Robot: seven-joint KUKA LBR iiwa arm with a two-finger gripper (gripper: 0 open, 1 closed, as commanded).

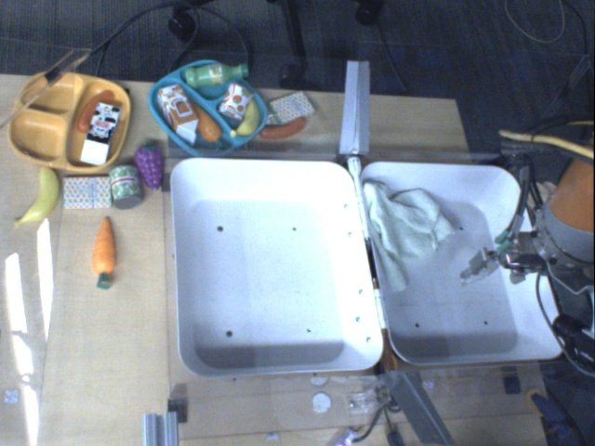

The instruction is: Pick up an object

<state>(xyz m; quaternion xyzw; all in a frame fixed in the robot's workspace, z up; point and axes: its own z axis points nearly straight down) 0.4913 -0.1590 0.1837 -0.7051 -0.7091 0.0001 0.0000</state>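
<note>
From the camera view above the bench, take the right bin (pixel 507 337) as your landmark. The one thing in it you can pick is a crumpled white cloth (pixel 402 230), lying against that bin's left wall and reaching from the far corner towards the middle of the floor. The gripper (pixel 479 266) hangs over the same bin's floor, just right of the cloth and apart from it, with the arm (pixel 567 216) coming in across the bin's right rim. You can make out thin fingers (pixel 472 268) pointing left, towards the cloth, but they are too small and blurred to tell whether they stand spread or pressed together; nothing shows between them.

My reading is that you are at the approach step: the cloth is not yet touched and nothing is lifted. The next move calls for carrying the fingers leftwards over a raised fold of the cloth, then down onto it before closing. A soft cloth will likely bunch and slip, so a pinch on a thick fold looks safer than one on the flat edge.

To the left of the right bin sits the left bin (pixel 186 277), and beyond its far-left side lie toy foods in a yellow tray (pixel 28 124) and a blue tray (pixel 167 124), with a carrot (pixel 104 249) and a banana (pixel 42 198) loose on the bench.
</note>
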